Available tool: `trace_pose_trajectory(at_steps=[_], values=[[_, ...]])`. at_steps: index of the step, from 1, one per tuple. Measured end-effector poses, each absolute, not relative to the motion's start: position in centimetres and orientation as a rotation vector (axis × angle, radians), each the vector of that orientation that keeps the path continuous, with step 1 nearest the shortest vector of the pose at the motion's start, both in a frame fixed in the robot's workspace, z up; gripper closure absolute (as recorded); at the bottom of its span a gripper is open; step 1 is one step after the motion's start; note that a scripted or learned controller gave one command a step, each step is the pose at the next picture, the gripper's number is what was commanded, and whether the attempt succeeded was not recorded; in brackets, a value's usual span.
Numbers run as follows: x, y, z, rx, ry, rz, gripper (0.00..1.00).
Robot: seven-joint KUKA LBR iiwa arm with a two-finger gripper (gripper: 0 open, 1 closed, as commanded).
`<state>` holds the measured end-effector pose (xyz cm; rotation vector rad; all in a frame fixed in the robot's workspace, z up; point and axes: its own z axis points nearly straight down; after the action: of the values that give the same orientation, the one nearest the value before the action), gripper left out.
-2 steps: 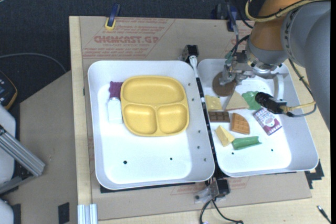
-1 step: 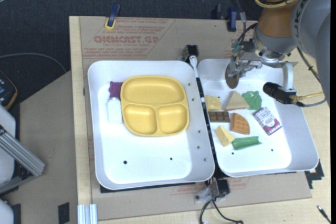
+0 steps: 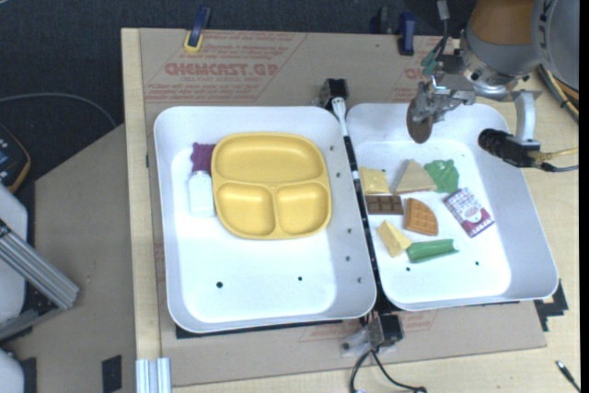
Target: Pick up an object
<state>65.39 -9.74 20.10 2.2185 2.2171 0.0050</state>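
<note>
Waffle [image 3: 421,216] lies well below the claw [image 3: 421,122], whose state I cannot tell.

— How many bins are on my bench?

— Two white bins, side by side: the left bin [image 3: 184,271] and the right bin [image 3: 515,271].

— What does the left one hold?

— Three things: one yellow divided tray [image 3: 271,184], one white bottle [image 3: 200,194] just left of it, and one purple item [image 3: 202,156] at its far-left corner.

— And the right one, below my arm?

— Seven small pieces as I count them: two pale wedges [image 3: 414,177] [image 3: 394,238], one cream block [image 3: 373,180], one brown bar [image 3: 384,204], one waffle [image 3: 421,216], two green pieces [image 3: 443,172] [image 3: 431,248]. Add one pink packet [image 3: 468,211], so eight.
</note>
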Motion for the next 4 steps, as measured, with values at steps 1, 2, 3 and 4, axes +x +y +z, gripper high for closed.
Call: trace_pose_trajectory(at_steps=[1, 2, 3, 4], values=[[65.5, -9.8, 22.7, 2.217, 2.218, 0.005, 1.00], [60.1, -9.2, 23.1, 2.227, 2.222, -0.004, 1.00], [55.4, -7.2, 21.8, 2.226, 2.225, -0.005, 1.00], [49.9, -5.2, 23.0, 2.227, 2.225, -0.004, 1.00]])
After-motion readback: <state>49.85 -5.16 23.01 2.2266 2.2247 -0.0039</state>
